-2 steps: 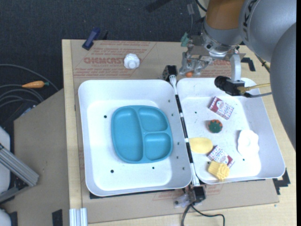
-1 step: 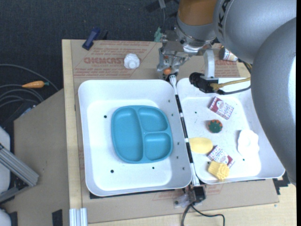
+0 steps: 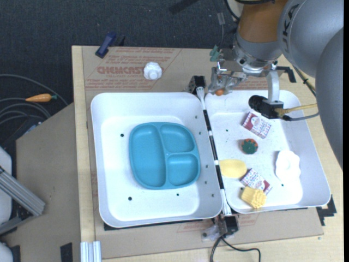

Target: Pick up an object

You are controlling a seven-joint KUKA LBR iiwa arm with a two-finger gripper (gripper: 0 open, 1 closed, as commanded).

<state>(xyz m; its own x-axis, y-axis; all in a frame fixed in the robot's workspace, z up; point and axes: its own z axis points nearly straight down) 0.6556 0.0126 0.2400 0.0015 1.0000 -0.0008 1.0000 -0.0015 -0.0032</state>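
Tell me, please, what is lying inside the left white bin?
The left white bin holds a blue divided plate, its three compartments bare. Whatever lies beneath the plate is covered.

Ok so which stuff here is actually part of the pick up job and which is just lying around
Part of the job:
hand
right bin
red packet
green ball
yellow disc
white lump
yellow block

Lying about:
blue tray in the left bin
white knob
blue clip
carrot
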